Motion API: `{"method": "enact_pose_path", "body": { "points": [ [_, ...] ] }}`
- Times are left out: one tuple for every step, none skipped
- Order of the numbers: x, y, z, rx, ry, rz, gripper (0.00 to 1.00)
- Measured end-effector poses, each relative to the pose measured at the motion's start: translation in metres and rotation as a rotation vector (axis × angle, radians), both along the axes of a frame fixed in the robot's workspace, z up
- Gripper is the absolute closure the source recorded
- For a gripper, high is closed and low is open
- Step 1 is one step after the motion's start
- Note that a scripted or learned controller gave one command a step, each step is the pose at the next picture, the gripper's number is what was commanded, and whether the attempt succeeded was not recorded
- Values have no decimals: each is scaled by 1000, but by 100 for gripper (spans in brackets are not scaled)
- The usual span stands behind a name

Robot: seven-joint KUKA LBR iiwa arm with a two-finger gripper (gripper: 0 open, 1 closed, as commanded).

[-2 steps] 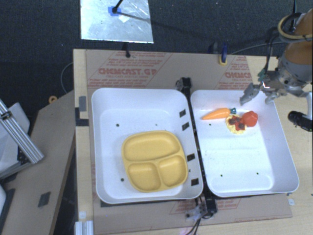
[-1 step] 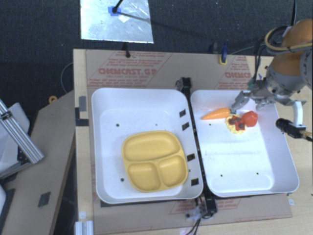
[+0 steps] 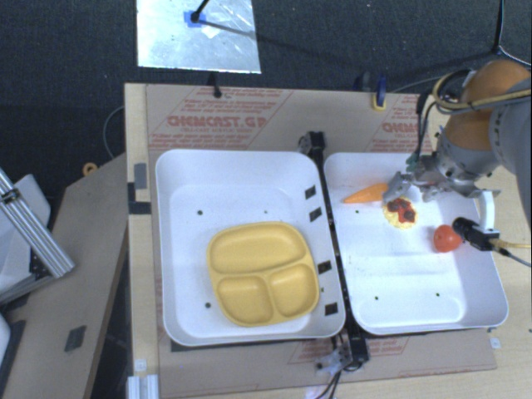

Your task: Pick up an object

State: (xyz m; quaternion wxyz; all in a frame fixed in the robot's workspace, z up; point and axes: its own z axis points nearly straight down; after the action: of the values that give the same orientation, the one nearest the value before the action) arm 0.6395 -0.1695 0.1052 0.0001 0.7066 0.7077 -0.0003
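1. The bench (image 3: 249, 106) carries two shallow white bins side by side. The left bin (image 3: 191, 181) holds a yellow three-compartment tray (image 3: 263, 271), lying flat toward the near side. The right bin (image 3: 416, 298) holds the small things the task could take.

2. The grey arm (image 3: 490, 131), with its orange band at the top right, reaches into the far part of the right bin from the right.

3. Three small items lie in the right bin: an orange carrot-shaped piece (image 3: 366, 194) near the far-left part, a yellow piece with a red and dark top (image 3: 402, 214) just right of the carrot's thick end, and a red tomato-like ball (image 3: 446, 238) nearer the right wall, apart from the other two.

4. The claw (image 3: 405, 188) sits low over the yellow piece, just beside the carrot's thick end. How wide it stands cannot be told, nor whether it touches either item; nothing is seen clamped in it.

5. By the look of it, the step in hand is the descent or closing onto a target, most likely the yellow piece. The next move calls for a firm closing on one item alone, then a straight lift clear of the bin floor.
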Motion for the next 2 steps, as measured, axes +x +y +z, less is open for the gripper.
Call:
{"method": "enact_pose_path", "body": {
  "points": [
    [2,0,14,-1,-6,0,100],
    [10,3,62,-1,-8,4,100]
  ]
}}
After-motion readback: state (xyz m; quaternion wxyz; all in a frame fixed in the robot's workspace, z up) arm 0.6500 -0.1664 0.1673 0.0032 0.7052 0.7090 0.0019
